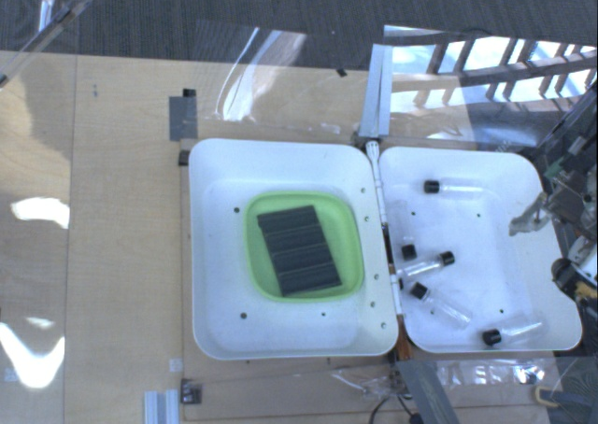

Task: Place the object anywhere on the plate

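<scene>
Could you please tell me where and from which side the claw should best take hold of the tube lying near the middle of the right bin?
Probably by the clear body of the tube, just left of its black cap. It lies flat and slanted in the right bin, so come straight down with the fingers across its long axis. A second tube lies close below, so keep the approach narrow.

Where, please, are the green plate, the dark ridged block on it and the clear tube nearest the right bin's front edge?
green plate (pixel 348 259): camera view, bare right rim.
dark ridged block (pixel 299 250): camera view, middle of its top face.
clear tube (pixel 509 332): camera view, body beside its black cap.
</scene>
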Controlling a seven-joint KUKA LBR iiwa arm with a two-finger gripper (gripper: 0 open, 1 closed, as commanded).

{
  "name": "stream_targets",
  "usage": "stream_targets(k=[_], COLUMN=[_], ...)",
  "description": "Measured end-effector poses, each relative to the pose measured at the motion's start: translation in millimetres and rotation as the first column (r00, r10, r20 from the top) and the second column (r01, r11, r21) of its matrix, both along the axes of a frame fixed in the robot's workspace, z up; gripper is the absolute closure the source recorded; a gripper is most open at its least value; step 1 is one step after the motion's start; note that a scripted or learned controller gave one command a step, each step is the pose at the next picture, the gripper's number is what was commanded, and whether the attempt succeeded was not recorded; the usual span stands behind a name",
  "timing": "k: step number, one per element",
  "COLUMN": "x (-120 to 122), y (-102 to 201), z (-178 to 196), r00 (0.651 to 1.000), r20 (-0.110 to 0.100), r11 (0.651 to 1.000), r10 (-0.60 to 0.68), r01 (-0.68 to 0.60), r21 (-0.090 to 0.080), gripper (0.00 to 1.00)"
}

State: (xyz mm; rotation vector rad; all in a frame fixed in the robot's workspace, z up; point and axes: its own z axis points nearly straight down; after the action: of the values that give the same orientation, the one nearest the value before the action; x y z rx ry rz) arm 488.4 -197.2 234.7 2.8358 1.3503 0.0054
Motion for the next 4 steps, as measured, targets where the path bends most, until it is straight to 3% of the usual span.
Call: stream_targets(k=[4], x=[0.0], y=[-2.8], z=[-4.1], r00=[0.999], r20=[0.000], r11=[0.999], r10=[-0.050], r01=[0.050], r21=[-0.001], gripper=[0.00])
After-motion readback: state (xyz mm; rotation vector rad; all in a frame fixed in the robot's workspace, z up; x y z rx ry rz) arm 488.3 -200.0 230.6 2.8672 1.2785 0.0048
